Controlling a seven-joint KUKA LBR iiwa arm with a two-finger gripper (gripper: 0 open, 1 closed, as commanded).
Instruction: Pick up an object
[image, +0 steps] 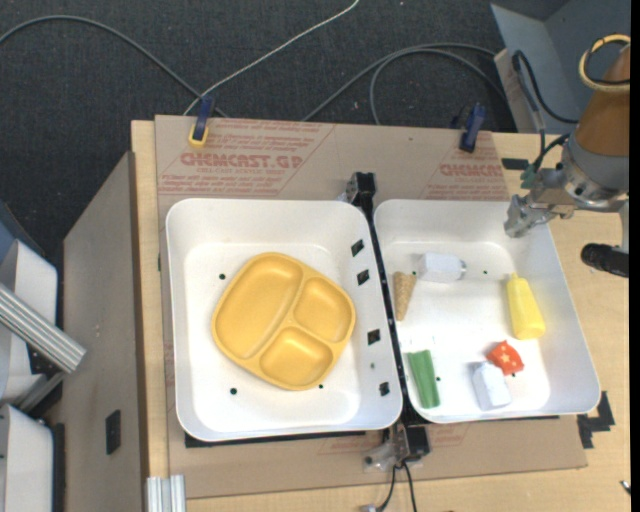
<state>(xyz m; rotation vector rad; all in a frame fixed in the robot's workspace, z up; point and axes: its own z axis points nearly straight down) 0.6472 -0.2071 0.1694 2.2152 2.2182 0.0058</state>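
Gripper (524, 212) hovered over right bin's (560, 400) far right corner, finger state unclear, holding nothing visible; yellow block (525, 307), red piece (505, 357), green bar (423, 377), cone (403, 292) lay inside, yellow tray (283, 320) in left bin (190, 400).

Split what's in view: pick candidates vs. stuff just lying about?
Job:
gripper, above the right bin's far corner
in the right bin: yellow block, green stick, red piece, cone, two pale pieces
yellow divided plate in the left bin

Lying about:
blue clamps
cables
cardboard sheet
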